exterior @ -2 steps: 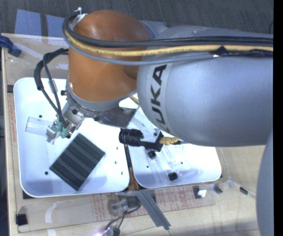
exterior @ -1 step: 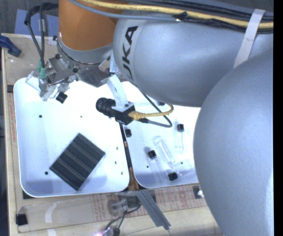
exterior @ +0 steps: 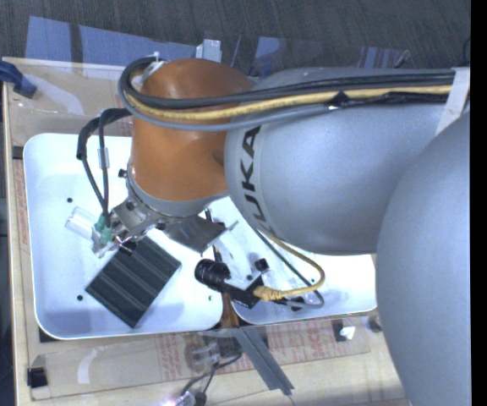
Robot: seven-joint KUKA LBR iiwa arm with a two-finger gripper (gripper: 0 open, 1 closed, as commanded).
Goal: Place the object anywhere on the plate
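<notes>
My arm's orange band (exterior: 180,142) and grey body hang over the left white bin (exterior: 41,227) and cover most of both bins. Below the band, the gripper (exterior: 115,233) points down toward the left bin's middle. A black ribbed block (exterior: 134,282) sits tilted just below it, and I cannot tell whether it is part of the gripper or a loose object. A small clear piece with a green bit (exterior: 90,224) shows at the gripper's left side. Whatever lies under the arm is hidden.
A sliver of the right bin (exterior: 345,290) shows under the arm, with a black connector and yellow cable (exterior: 227,279) at the divide. Bare white floor shows along the left bin's left and near sides. Clamps and brackets stand on the bench's front edge (exterior: 227,353).
</notes>
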